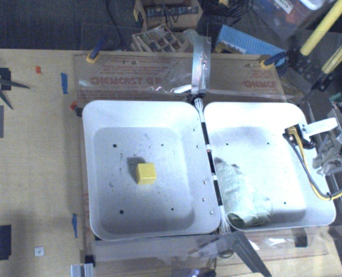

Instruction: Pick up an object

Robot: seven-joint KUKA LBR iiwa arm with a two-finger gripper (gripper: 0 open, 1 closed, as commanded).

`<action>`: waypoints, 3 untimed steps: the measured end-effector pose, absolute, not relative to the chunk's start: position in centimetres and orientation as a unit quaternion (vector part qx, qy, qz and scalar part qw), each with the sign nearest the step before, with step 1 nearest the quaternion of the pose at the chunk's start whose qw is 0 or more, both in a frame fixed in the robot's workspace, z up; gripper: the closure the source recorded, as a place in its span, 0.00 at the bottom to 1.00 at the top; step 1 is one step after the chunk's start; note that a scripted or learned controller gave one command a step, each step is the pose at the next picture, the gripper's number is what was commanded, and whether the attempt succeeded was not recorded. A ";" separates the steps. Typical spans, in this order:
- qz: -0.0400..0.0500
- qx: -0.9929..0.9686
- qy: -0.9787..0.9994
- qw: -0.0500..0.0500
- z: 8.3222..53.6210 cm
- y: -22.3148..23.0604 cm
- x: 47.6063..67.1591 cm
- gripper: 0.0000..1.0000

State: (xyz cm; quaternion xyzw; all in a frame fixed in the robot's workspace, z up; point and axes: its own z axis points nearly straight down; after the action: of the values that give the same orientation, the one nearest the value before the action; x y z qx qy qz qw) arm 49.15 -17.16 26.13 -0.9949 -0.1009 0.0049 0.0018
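Rolled grey-white cloth (243, 198) lies low in the right bin (263, 128), by the divider. Yellow block (146, 173) sits mid-left bin (101, 120). At right edge, possibly the gripper (331, 154); jaws unreadable, can't tell.

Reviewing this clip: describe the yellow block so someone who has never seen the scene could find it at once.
Of the two white bins side by side, take the left bin. Near the middle of its floor sits a small yellow cube, alone, casting a short shadow. Its bright colour and boxy shape set it apart from the rolled grey-white cloth lying in the right bin.
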 end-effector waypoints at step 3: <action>0.007 -0.995 -0.098 0.002 29.0 -17.6 49.1 1.00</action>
State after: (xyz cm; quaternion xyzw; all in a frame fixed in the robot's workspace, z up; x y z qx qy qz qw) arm 49.09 -17.57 28.97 -0.9951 -0.0985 0.0069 0.0017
